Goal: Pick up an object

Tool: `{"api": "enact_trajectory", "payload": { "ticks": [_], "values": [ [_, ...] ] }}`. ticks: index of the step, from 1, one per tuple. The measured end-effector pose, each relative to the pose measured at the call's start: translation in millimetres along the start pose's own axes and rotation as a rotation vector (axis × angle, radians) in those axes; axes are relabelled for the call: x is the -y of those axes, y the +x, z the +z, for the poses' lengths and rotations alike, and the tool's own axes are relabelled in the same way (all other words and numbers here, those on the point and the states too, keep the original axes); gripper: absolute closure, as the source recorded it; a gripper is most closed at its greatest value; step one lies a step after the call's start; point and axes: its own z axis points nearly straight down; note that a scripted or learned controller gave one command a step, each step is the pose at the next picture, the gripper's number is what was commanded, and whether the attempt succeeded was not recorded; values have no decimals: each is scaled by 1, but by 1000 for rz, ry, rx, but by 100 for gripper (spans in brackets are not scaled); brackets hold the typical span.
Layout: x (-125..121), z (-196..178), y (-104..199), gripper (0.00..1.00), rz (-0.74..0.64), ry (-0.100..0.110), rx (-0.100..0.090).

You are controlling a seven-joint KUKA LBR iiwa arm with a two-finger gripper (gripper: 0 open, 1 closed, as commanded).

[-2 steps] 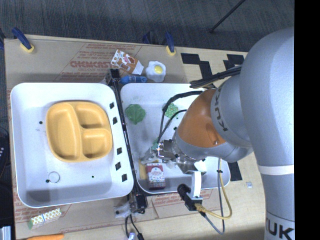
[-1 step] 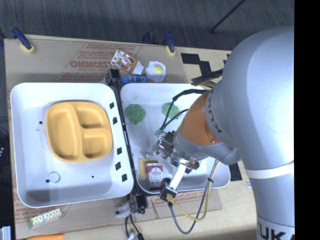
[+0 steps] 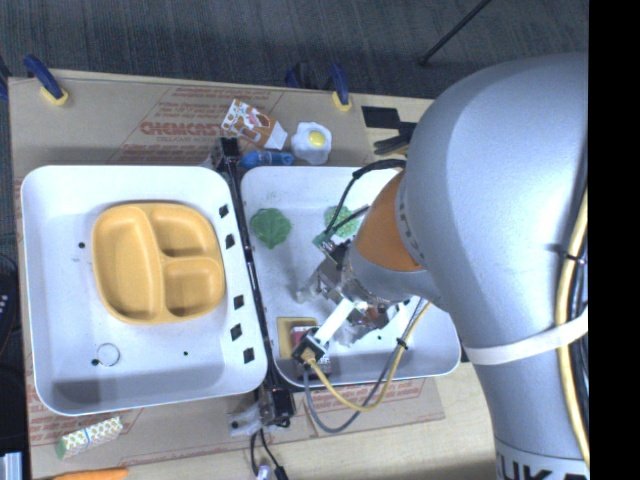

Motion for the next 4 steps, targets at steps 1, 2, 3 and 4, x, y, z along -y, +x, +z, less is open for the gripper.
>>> {"api": "enact_trajectory", "payload": {
  "ticks": [1, 2, 3, 4],
  "values": [
    [-3, 0, 1, 0, 68, -1, 0],
    [-14, -63, 6, 0, 449, 1, -1],
    [-66, -43, 11, 0, 230, 0, 0],
    [-118, -11, 93, 0, -106, -1, 0]
  ]
}}
